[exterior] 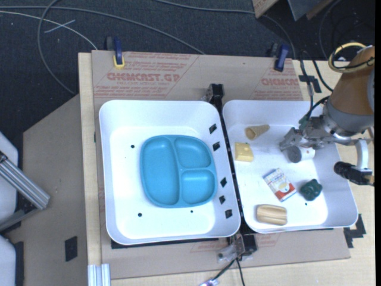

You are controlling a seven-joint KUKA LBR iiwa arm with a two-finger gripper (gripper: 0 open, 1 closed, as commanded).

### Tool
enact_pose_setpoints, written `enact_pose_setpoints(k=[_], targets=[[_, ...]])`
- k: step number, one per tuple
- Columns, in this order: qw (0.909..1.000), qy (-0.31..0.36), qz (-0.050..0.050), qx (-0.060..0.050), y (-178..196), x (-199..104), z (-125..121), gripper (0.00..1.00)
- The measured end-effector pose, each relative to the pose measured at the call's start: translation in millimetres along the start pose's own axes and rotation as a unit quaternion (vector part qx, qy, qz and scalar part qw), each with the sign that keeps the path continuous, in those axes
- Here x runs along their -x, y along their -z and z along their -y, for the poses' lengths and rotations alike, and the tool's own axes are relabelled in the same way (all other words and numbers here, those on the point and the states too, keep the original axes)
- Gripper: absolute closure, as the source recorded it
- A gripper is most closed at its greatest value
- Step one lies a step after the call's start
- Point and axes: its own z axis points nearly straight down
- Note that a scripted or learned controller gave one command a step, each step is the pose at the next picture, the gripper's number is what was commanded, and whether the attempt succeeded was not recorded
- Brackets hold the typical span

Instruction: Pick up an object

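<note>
No single target is named, so any of the loose things in the right-hand bin (pixel 351 210) could serve, and the nearest candidates to the gripper (pixel 293 150) are the small cone-shaped piece (pixel 258 131) and the pale yellow block (pixel 243 152), both lying to the gripper's left in the camera view, toward the divider between the bins. The cone lies with its long axis roughly left to right, slightly tilted, near the upper part of the bin; the yellow block sits just below it, close to the divider. Further down the bin are a small red, white and blue packet (pixel 279 183), a dark green lump (pixel 310 189) to its right, and a tan bun-like roll (pixel 271 214) near the lower rim with its long axis across the bin. The packet is the thing most nearly under the gripper's reach, lying below and a little left of it, apart from it. The gripper hangs low over the upper right of the bin and nothing can be seen between its fingers; whether they stand apart or together cannot be told, since the metal parts blur together at the wrist. The left-hand bin (pixel 116 159) holds a blue divided plate (pixel 178 170), well apart from the arm (pixel 351 97), whose upper part is cut off at the right
</note>
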Motion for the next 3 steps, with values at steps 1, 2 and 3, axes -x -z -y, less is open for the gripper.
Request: enact_pose_setpoints(k=[1, 2, 3], targets=[[1.0, 0.0, -0.001, -0.001, 8.5, -0.6, -0.1, 1.0], [0.9999, 0.0, -0.005, -0.009, 61.2, -7.1, -9.9, 1.0], [1.0, 0.0, -0.004, -0.007, 125.6, -5.5, -16.7, 1.0]])
